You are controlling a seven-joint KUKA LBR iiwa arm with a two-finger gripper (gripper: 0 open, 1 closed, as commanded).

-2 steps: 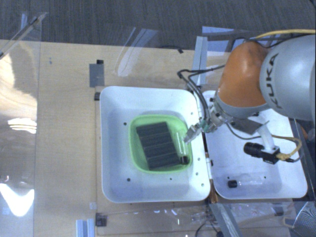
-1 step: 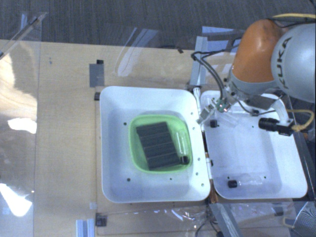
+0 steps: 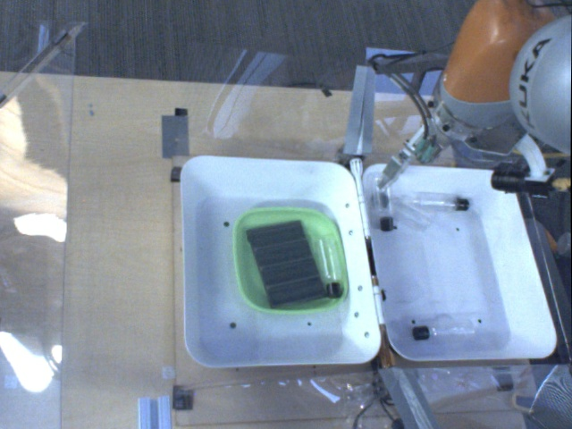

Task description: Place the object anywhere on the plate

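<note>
A green plate (image 3: pixel 246 239) lies in the left bin (image 3: pixel 206 329). On it rest a dark grey ridged block (image 3: pixel 284 264) and, along its right side, a clear tube (image 3: pixel 330 262) with a black cap. My gripper (image 3: pixel 384 199) hangs over the far left corner of the right bin (image 3: pixel 527 320), just right of the wall between the bins. A small black piece (image 3: pixel 387 224) lies right below it. Another clear tube with a black cap (image 3: pixel 435 206) lies just right of the gripper, apart from it.
A third clear capped tube (image 3: pixel 442 331) lies near the right bin's front edge. A grey metal bracket (image 3: pixel 360 114) stands behind the gap between the bins. The arm's orange band (image 3: pixel 487 34) and cables hang over the right bin's far edge.
</note>
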